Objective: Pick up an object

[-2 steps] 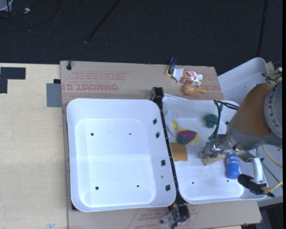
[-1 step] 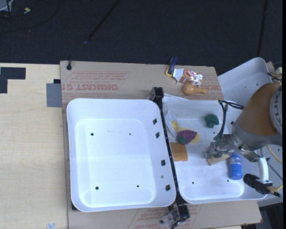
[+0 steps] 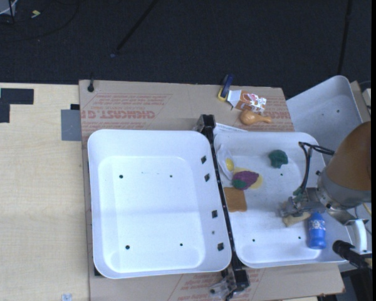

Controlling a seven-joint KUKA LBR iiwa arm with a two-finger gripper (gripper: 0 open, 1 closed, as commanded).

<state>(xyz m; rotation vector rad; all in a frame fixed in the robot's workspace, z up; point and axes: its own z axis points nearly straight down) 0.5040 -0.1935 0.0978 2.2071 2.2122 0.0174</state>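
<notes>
From above, my hand (image 3: 292, 211) is low in the right bin (image 3: 263, 259), just left of the blue bottle (image 3: 316, 230). A small tan piece (image 3: 294, 219) lies at its tip, but I cannot tell whether I grip it or how wide I stand. Nothing looks lifted yet. Further left of the bottle lie the purple toy (image 3: 245, 179), the brown block (image 3: 235, 200) and the green lump (image 3: 277, 158). The whole pick is left, I judge.
</notes>
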